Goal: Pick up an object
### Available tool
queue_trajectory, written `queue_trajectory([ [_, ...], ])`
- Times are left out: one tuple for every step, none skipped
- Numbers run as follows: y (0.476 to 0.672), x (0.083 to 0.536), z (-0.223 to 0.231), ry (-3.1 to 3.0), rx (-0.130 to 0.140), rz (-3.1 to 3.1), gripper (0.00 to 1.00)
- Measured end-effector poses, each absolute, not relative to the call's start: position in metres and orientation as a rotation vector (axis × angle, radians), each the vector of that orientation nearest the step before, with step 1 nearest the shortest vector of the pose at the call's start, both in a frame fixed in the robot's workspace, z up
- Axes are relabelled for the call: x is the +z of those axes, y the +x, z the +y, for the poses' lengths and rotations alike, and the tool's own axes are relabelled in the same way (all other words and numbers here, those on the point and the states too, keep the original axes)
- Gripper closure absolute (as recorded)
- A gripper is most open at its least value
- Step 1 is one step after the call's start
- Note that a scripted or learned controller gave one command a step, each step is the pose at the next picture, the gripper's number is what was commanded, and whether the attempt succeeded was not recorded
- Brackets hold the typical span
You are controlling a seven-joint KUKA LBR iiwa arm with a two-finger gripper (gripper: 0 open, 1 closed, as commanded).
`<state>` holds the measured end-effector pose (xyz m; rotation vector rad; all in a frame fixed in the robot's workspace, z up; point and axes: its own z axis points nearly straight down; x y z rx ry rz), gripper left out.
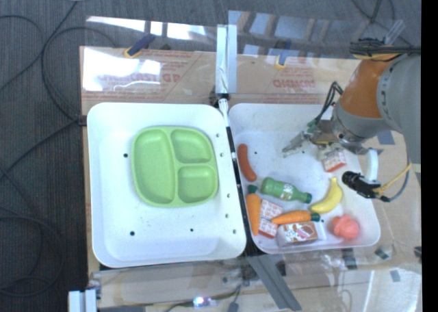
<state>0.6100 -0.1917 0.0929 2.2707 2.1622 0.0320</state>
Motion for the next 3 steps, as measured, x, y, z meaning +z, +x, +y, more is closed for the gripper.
queue_trajectory([
  [0.535, 0.097, -0.2, 2.238, 0.029, 2.215, 0.0],
  [0.522, 0.095, -0.189, 2.348, 0.037, 2.06, 0.0],
  [0.494, 0.092, -0.159, 2.507, 0.022, 1.857, 0.0],
])
